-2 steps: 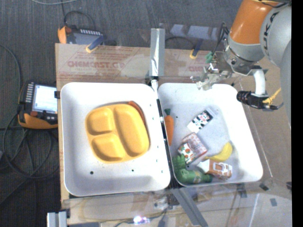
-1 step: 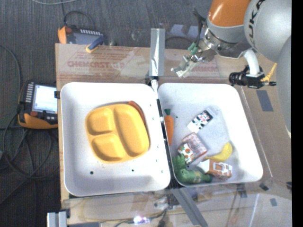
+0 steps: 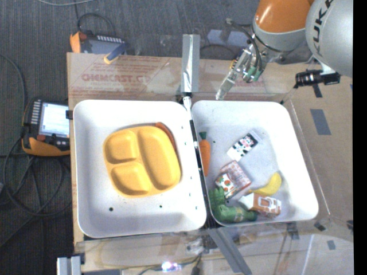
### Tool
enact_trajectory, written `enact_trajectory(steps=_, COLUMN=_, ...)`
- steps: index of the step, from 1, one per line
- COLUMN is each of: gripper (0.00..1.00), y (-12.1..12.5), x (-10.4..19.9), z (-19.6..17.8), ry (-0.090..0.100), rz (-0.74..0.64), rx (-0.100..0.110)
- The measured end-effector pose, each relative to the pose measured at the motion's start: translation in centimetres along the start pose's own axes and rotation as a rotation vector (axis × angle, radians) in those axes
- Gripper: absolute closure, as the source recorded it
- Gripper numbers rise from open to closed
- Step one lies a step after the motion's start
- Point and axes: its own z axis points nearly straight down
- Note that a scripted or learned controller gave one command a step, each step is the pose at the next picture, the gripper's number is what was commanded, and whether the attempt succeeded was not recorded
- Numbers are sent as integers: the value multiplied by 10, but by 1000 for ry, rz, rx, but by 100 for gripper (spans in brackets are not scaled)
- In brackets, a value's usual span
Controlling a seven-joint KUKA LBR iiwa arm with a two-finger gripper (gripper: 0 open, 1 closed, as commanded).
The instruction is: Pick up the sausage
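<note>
Camera view: gripper hovers above the right bin's far rim, can't tell its state. Sausage looks like the reddish-brown sliver tucked behind the yellow tray in the left bin. Pick not started, all still to do

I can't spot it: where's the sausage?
In the left white bin, the reddish-brown sausage peeks out from behind the yellow divided tray's upper right edge.
</note>
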Motion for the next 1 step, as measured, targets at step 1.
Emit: enact_trajectory(steps=1, gripper=100, y=0, x=21, z=-15, ry=0, rz=-523, rx=-3)
